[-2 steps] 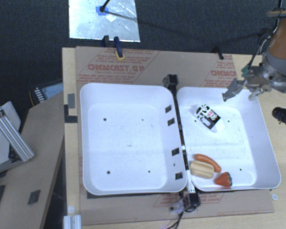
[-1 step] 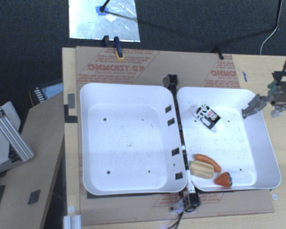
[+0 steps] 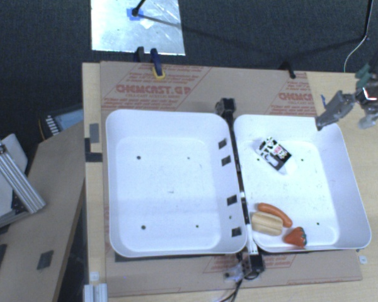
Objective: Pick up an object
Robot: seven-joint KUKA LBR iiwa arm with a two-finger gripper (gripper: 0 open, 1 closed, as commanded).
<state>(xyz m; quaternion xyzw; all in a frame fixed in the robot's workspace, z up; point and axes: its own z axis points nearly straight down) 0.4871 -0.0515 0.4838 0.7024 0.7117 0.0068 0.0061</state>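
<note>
Jaws (image 3: 340, 109) hovering at 2 o'clock, over right bin (image 3: 340, 168) upper rim; cannot tell if open. Hot dog (image 3: 271, 219) and strawberry (image 3: 295, 236) lying at bin's 6 o'clock; black-white carton (image 3: 274, 153) lying near 12.

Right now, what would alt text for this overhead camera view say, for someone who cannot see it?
A robot gripper hangs over the far right edge of the right bin, which holds a small black-and-white box, a toy hot dog and a small red-orange toy. The left bin sits beside it on a cardboard-covered bench.
</note>
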